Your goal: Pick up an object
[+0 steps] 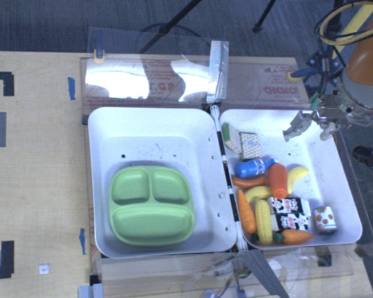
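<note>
Looking down on the bench, we see the gripper (311, 126) hanging above the far edge of the right bin (345, 185), at about one o'clock from the pile of toy food. Its two fingers stand apart — the pincer is wide, and nothing sits between them.

The things we could take lie toward the near side of this bin: a blue can (253, 167), an orange carrot (245, 211), a corn cob (263, 221), a yellow banana (297, 176), a black-and-white carton (288, 212) and a small spotted cup (324, 218) at five o'clock. A small patterned box (250, 145) lies nearest the gripper, at about eight o'clock from it, yet apart from it.

The left bin (105, 135) holds a green divided plate (151, 205).

We judge the task is at its beginning — no object is lifted, none is touched. What is left is to choose one piece, come down on it, close and raise it.
</note>
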You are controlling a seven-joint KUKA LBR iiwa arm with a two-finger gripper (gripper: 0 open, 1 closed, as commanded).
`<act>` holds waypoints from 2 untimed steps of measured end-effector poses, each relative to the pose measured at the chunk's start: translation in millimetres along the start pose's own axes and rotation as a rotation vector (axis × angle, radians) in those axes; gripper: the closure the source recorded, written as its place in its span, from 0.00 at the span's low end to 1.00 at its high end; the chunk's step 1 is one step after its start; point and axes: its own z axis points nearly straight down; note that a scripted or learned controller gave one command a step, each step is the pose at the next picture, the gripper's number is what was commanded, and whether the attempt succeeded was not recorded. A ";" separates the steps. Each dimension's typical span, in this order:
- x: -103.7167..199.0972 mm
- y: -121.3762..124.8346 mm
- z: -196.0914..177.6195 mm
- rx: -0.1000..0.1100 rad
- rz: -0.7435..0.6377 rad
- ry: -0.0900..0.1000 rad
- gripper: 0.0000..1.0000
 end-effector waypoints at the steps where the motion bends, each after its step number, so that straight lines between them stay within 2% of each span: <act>1: 2.8 -60.3 88.3 -0.001 -0.033 0.000 0.00; 2: 3.2 -32.6 140.4 -0.029 -0.097 -0.009 0.00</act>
